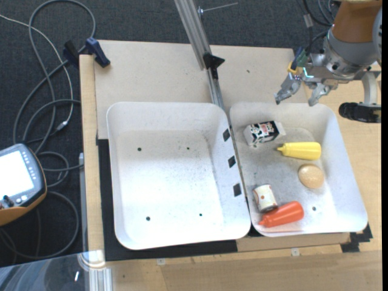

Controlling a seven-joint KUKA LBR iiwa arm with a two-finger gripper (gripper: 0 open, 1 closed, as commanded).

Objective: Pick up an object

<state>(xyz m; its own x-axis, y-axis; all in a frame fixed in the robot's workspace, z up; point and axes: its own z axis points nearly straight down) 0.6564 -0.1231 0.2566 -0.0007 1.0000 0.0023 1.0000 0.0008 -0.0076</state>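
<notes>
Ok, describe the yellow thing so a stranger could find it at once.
Look in the right bin, in the half nearer the gripper. The yellow bottle lies on its side between the black-and-white carton and the tan egg. Nothing else there is yellow.

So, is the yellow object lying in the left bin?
No, the yellow object lies in the right bin, between the black-and-white carton and the tan ball.
</notes>
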